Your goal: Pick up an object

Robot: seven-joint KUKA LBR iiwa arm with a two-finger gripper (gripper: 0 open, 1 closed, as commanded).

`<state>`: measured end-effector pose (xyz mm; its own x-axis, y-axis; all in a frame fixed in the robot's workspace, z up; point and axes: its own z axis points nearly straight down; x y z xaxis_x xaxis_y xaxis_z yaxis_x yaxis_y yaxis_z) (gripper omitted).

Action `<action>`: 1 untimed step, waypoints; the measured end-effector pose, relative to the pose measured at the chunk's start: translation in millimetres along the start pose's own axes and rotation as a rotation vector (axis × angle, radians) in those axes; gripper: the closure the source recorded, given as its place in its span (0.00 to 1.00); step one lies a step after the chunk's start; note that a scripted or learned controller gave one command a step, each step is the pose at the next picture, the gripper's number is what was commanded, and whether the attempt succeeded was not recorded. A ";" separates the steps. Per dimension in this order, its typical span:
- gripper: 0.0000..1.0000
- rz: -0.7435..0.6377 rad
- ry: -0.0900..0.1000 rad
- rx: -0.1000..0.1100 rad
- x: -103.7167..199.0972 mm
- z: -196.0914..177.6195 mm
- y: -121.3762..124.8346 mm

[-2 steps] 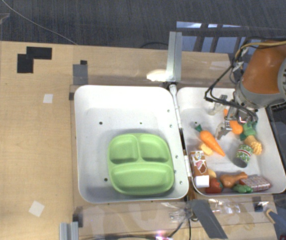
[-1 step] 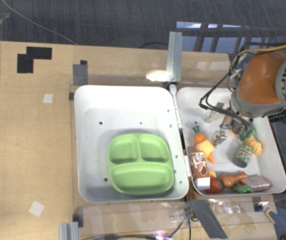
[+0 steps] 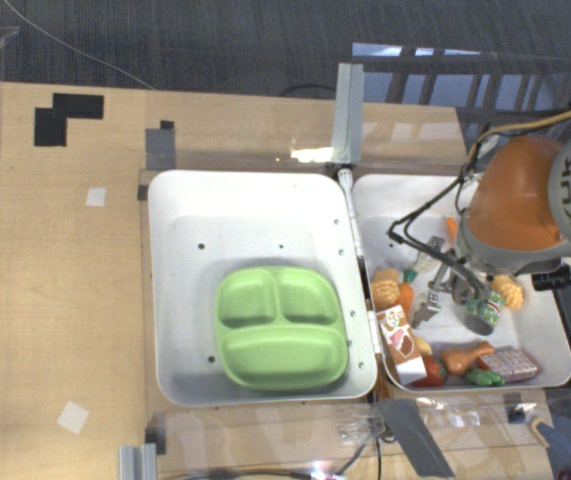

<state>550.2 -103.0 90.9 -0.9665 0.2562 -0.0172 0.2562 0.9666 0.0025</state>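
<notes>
The tool (image 3: pixel 443 293) (grip state unclear) hovers in the right bin (image 3: pixel 563 353), toys (image 3: pixel 405 328) just beside it.

A green divided plate (image 3: pixel 282 328) is seen lying in the left bin (image 3: pixel 180 208). The gripper (image 3: pixel 443 293) is lowered into the right bin (image 3: pixel 395 193), over a jumble of small toy foods (image 3: pixel 405 343), possibly touching none of them.

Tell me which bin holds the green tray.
The left bin. The green tray lies in it, while the right bin holds small toy foods under the gripper.
</notes>
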 end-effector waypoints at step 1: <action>0.00 -0.022 0.008 0.000 -100.3 4.8 -1.4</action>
<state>646.9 -130.1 87.8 -0.9720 0.2349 -0.0089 0.2349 0.9720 0.0020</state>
